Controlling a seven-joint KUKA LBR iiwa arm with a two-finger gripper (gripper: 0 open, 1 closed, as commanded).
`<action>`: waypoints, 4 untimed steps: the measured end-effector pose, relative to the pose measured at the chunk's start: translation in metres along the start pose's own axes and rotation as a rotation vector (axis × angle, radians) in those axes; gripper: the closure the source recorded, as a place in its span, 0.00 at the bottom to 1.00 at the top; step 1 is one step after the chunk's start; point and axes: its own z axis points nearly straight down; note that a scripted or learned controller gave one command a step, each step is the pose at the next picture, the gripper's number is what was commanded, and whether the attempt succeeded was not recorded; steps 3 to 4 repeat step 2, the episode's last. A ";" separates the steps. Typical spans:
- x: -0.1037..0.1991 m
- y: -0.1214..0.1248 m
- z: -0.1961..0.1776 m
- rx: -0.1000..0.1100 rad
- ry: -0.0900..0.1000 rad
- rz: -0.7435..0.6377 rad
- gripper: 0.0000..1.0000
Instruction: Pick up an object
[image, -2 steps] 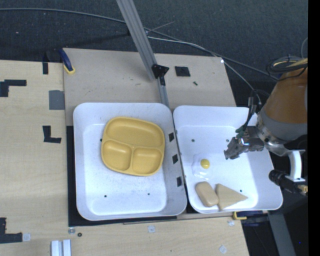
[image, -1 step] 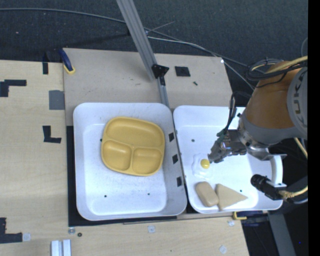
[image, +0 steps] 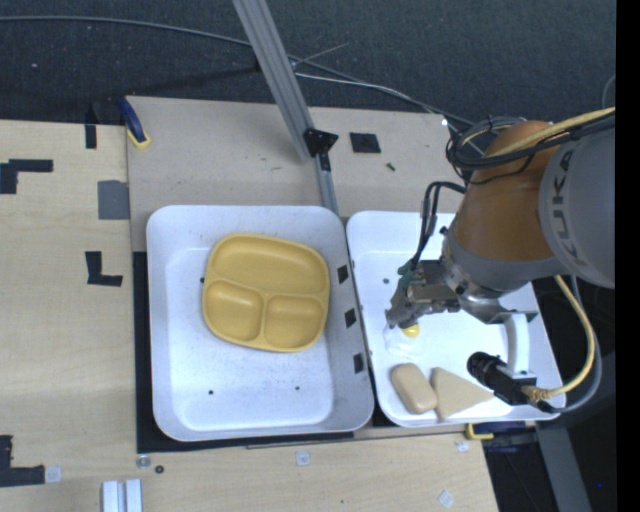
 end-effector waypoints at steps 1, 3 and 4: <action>0.059 0.005 0.011 0.002 -0.001 0.000 1.00; 0.114 0.004 0.024 0.002 -0.001 0.000 1.00; 0.114 0.004 0.024 0.002 -0.001 0.000 1.00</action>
